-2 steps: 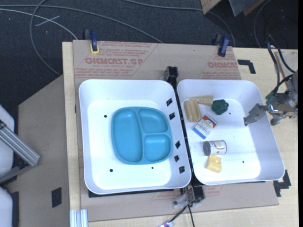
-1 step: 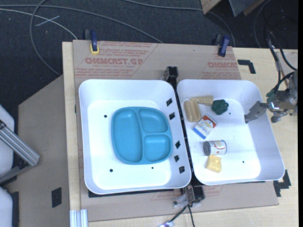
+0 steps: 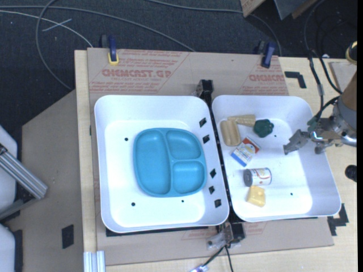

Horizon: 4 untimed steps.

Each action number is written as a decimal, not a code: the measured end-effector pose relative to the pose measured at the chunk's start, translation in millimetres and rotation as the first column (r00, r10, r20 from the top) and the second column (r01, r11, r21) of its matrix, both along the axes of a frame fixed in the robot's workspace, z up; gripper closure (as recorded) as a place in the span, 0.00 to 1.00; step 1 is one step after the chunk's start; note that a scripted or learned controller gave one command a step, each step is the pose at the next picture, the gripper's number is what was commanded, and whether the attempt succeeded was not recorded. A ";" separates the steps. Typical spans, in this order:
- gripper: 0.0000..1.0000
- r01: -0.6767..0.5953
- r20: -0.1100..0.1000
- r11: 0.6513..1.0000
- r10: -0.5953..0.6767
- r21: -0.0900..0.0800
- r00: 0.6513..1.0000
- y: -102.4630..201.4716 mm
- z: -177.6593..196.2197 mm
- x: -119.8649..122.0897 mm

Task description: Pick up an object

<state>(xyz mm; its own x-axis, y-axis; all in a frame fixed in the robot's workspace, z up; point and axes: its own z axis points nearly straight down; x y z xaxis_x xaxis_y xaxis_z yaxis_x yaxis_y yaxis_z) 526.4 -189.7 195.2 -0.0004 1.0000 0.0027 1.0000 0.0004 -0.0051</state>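
Things to pick from lie in the right bin [image 3: 317, 200], all on its left half. There is a small can [image 3: 258, 177] on its side, a yellow block [image 3: 256, 196] just below it, and a little red, white and blue box [image 3: 245, 152] above it. A tan piece [image 3: 229, 132] and a dark green lump [image 3: 263, 127] sit near the top. The gripper [image 3: 303, 140] is at the right side of this bin, well apart from all of them. Nothing is in it, and its claw looks spread wide. So the pick has not begun; I think the arm is only getting ready. Next it should move left over one thing, go down and close. The can may roll away. The left bin [image 3: 108, 123] holds a blue plate [image 3: 169, 161] with three parts.
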 end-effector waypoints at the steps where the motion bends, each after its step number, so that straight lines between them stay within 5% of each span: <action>1: 0.00 0.001 0.000 1.000 -0.001 0.000 1.000 -8.2 -50.5 4.6; 2: 0.00 0.000 -0.001 1.000 0.000 0.001 1.000 -7.3 -103.6 3.6; 3: 1.00 0.000 0.006 1.000 0.000 -0.001 1.000 -7.7 -89.3 5.4; 4: 1.00 -0.001 0.011 1.000 0.001 -0.004 1.000 1.6 -31.4 4.8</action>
<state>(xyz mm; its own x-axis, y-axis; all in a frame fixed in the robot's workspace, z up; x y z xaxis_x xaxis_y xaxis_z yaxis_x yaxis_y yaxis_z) 531.2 -188.0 163.8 -0.0016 1.0000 -0.0012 1.0000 0.0016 0.0055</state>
